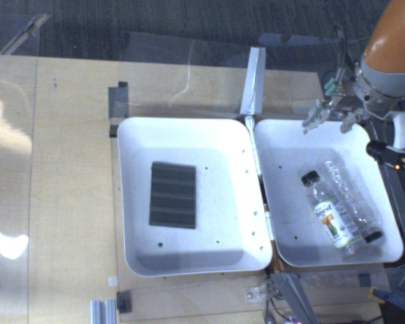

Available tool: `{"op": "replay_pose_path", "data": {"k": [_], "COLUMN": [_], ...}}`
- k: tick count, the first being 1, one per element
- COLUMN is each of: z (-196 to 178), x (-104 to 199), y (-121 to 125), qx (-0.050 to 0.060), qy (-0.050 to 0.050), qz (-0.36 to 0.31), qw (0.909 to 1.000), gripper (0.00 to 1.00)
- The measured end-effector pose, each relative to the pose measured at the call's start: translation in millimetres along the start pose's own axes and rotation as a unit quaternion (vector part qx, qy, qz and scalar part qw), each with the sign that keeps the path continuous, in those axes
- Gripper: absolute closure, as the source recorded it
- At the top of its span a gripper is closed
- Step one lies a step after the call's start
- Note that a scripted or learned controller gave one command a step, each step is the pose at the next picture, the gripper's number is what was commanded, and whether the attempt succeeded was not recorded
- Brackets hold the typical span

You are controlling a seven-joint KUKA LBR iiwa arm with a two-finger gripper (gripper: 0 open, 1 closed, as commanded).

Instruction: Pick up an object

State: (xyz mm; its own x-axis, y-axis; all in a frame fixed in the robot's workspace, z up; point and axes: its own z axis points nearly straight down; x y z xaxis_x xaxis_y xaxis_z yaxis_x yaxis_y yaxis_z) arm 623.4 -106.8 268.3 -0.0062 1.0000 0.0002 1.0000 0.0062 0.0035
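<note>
The clear bottle (332, 211) lies slantwise in the right bin (283, 181); my gripper (331, 113), fingers spread and holding nothing, should descend straddling its narrow width.

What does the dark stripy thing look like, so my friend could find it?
Look at the two white bins side by side and pick the left bin. Flat on its floor lies a dark grey ridged block, rectangular with grooves across it, unlike the clear plastic bottles in the other bin.
</note>
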Motion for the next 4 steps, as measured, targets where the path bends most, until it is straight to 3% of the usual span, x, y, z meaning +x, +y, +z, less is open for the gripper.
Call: {"op": "replay_pose_path", "data": {"k": [1, 2, 3, 4], "z": [82.8, 171.9, 175.0, 175.2], "x": [-81.9, -73.2, -85.7, -36.3], "y": [-42.8, -31.5, -131.1, -111.2], "qx": [0.000, -0.002, -0.009, -0.009], "qy": [-0.001, -0.001, -0.007, -0.006], "qz": [-0.052, -0.118, -0.130, -0.224], "qw": [0.9986, 0.9930, 0.9914, 0.9745], "gripper": [0.00, 0.00, 0.00, 0.00]}}
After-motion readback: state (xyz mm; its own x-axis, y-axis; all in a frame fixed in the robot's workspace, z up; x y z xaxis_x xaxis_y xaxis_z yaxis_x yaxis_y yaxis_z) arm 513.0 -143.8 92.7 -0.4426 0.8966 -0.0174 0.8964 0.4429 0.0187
